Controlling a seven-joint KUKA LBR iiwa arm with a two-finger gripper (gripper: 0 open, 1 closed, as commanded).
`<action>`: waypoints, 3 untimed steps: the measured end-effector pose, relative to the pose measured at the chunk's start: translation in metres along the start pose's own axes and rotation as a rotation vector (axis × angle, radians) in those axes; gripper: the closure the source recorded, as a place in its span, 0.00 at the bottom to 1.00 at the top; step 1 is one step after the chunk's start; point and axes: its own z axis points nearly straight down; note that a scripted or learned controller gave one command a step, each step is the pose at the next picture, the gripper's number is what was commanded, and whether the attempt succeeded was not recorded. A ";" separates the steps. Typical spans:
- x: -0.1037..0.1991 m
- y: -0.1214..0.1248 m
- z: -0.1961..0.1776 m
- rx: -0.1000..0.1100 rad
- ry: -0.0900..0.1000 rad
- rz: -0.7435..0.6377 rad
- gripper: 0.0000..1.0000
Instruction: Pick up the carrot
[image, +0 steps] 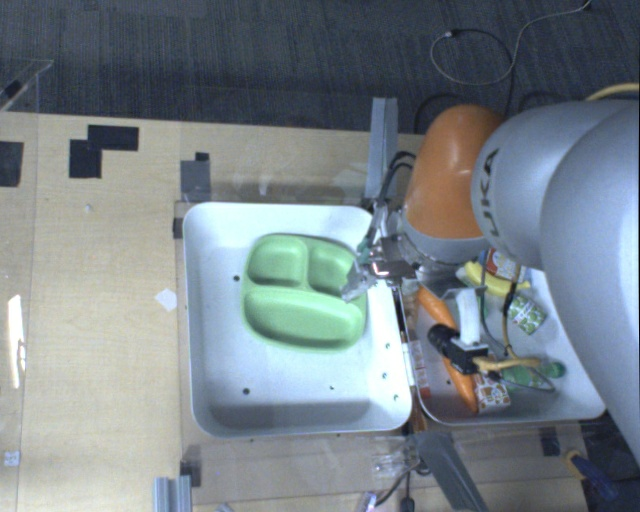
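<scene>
Grey arm (560, 230) reaches left; gripper (368, 268), width untellable, over green tray's (300, 300) edge.

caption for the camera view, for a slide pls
Gripper at the green divided tray in the left bin; carrot lies in the right bin.

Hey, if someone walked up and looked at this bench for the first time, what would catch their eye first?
Probably the big grey arm with its orange band, filling the right side and covering much of the right bin. Next, the green divided tray lying alone in the left bin. The carrot lies among clutter in the right bin, near the divider.
</scene>
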 end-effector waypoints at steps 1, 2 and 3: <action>0.000 -0.061 0.000 0.000 0.000 -0.117 0.00; 0.061 -0.062 0.059 0.001 0.001 -0.199 0.00; 0.009 -0.066 0.000 -0.001 0.000 -0.015 0.00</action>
